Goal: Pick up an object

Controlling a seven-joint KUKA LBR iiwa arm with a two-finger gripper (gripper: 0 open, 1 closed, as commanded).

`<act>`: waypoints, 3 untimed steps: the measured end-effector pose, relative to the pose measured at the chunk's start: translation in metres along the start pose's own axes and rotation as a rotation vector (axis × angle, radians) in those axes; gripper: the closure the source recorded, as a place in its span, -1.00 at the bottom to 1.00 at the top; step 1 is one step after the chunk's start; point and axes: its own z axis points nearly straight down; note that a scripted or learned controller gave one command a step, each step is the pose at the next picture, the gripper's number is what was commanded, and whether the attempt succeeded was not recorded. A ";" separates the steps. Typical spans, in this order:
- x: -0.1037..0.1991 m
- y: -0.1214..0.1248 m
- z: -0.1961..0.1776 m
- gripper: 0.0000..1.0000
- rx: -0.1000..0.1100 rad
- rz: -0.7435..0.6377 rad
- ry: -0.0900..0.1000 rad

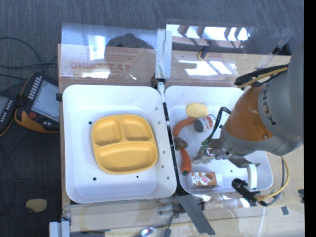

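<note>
The pincer hangs over the right bin (grip state cannot be told) near a carrot.

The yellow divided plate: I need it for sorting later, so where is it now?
The yellow divided plate lies flat in the middle of the left bin, across the divider from the right bin's clutter.

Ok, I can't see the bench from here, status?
Gripper low in right bin. Nothing seen held. Carrot beside it; can, lemon, small box close around.
</note>
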 end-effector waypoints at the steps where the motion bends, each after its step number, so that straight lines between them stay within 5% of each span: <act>1: 0.065 -0.007 -0.093 1.00 0.012 -0.004 0.001; 2: 0.004 -0.008 -0.026 1.00 0.013 -0.001 0.001; 3: 0.005 -0.007 -0.005 1.00 0.011 -0.003 0.000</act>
